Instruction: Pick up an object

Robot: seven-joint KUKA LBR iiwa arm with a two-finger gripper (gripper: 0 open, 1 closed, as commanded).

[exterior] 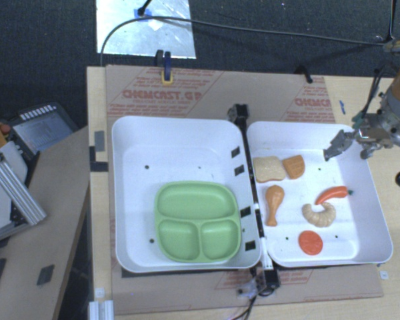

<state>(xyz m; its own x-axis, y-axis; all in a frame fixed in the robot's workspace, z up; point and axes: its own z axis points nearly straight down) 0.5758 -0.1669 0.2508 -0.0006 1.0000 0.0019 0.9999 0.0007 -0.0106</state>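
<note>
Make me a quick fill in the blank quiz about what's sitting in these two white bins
The green divided tray lies in the ____ bin.
The tray has ____ compartments.
The round red slice lies in the ____ bin.
The gripper hangs over the right bin's ____ edge.

Missing words: left; three; right; far

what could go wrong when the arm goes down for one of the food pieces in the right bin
The bread slice and orange wedge touch, so a grasp there may catch both or push one away. The red chili lies right against the shrimp, which may be nudged along with it. The gripper hovers near the right bin's upper right edge, so a straight descent could meet bare floor or the wall.
</note>
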